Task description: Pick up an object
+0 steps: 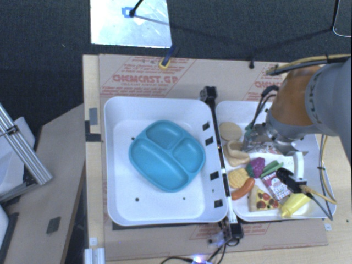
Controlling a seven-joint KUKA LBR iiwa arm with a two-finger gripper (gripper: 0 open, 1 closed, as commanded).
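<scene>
Grey gripper (254,142) low in right bin (231,110), seemingly over tan food (235,154).

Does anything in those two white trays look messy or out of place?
Nothing looks spilled or broken. The blue divided plate sits askew in the left bin, and the toy food is jumbled together in the right bin, near the gripper.

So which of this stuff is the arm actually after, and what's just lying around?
Part of the job:
gripper, low in the right bin
toy food there: bun, grapes, hot dog, pizza slice, yellow piece

Just lying about:
blue tray in the left bin
foil sheet
yellow clip
</scene>
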